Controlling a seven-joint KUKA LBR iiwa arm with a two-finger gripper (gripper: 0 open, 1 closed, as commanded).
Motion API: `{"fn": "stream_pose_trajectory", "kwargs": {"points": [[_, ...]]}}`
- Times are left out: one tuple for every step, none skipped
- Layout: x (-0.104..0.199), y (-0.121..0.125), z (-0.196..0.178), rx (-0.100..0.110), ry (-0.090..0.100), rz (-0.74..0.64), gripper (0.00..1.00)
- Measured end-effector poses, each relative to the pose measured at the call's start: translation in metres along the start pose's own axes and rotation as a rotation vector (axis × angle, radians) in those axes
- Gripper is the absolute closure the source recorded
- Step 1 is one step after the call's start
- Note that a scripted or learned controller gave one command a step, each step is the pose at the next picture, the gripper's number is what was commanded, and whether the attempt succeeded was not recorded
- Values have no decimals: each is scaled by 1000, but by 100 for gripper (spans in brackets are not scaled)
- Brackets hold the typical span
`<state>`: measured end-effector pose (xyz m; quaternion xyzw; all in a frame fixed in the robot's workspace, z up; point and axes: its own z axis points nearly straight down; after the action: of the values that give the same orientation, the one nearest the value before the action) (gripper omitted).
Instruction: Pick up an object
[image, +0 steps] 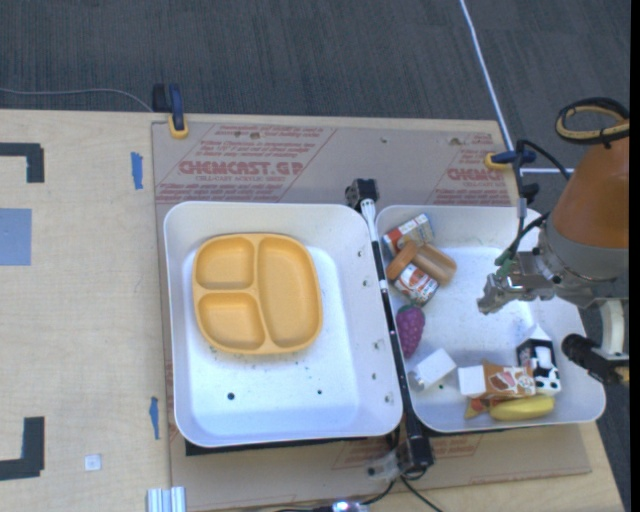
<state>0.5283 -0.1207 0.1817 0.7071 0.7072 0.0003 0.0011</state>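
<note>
Arm: the grey arm (590, 215), orange-banded above the wrist, enters from the right edge of the frame and reaches over the right bin.
End effector: the end effector (500, 293) hangs over the bare middle of the right bin, right of the hot dog; whether it is spread or pressed together cannot be told from this slant, and nothing is seen pinched in it.
Left bin: the left bin (200, 400) sits at frame centre and carries a yellow divided plate (257, 292) with three compartments, in its upper left part.
Right bin: the right bin (590, 398) lies just beside the left one, at lower right of the frame.
Hot dog: a toy hot dog (422, 262) at the bin's upper left, touching a red-labelled can (405, 234) above it and a second small can (418, 287) below.
Purple piece: a purple berry-like toy (410, 326) against the bin's left wall.
White blocks: two small white blocks (434, 368) near the lower middle.
Banana: a yellow banana (522, 407) along the lower rim, touching an orange snack packet (507, 381).
Cow figure: a black-and-white figure (540, 362) just right of the packet.
Tabletop: the pale wooden tabletop (75, 300) with a printed cardboard sheet (250, 160) under the bins.
</note>
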Motion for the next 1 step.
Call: {"fn": "stream_pose_trajectory", "kwargs": {"points": [[30, -43, -4, 3, 2, -1, 100]]}}
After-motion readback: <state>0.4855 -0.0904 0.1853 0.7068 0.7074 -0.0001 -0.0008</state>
